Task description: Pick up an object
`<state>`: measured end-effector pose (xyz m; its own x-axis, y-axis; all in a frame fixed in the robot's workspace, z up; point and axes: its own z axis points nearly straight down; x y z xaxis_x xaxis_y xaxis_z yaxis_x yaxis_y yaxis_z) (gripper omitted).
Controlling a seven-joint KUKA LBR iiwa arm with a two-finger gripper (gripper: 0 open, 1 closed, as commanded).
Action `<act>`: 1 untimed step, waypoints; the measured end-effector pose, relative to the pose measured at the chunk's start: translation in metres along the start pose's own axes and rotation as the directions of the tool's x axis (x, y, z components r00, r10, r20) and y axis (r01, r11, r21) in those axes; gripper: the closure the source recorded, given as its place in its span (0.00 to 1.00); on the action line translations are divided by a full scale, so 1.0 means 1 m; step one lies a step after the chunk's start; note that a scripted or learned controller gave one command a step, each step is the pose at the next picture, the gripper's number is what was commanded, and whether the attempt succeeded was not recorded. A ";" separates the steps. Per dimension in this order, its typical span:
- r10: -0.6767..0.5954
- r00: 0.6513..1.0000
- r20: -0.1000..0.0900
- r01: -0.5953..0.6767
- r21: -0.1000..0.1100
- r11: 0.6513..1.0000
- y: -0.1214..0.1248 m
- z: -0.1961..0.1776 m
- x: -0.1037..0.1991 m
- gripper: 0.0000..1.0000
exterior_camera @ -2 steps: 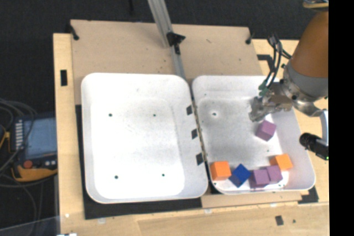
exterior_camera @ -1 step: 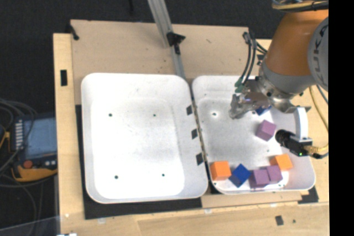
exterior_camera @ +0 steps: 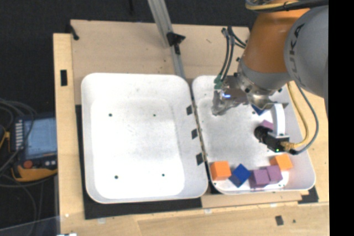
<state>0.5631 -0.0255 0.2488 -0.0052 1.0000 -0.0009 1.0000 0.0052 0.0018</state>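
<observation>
Gripper [exterior_camera: 220, 103] poised low over the bare upper-left floor of the right bin [exterior_camera: 243, 135], near the divider between the two bins; whether fingers spread or pressed together, impossible to tell from this slant. Clustered along the right bin's near edge, well apart from the gripper: orange block [exterior_camera: 220, 169], blue block [exterior_camera: 240, 174], purple block [exterior_camera: 266, 177], plus a second orange block [exterior_camera: 284, 161] just beyond the purple one. Left bin [exterior_camera: 138, 135] alongside, touching the right one.

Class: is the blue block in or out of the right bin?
In. The blue block lies inside the right bin, near its front rim.
</observation>
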 end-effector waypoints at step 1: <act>-0.002 1.000 -0.002 0.002 0.000 1.000 0.023 -0.007 0.044 1.00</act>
<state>0.5860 0.0187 0.2560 -0.0070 1.0000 0.0013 1.0000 0.0070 0.0022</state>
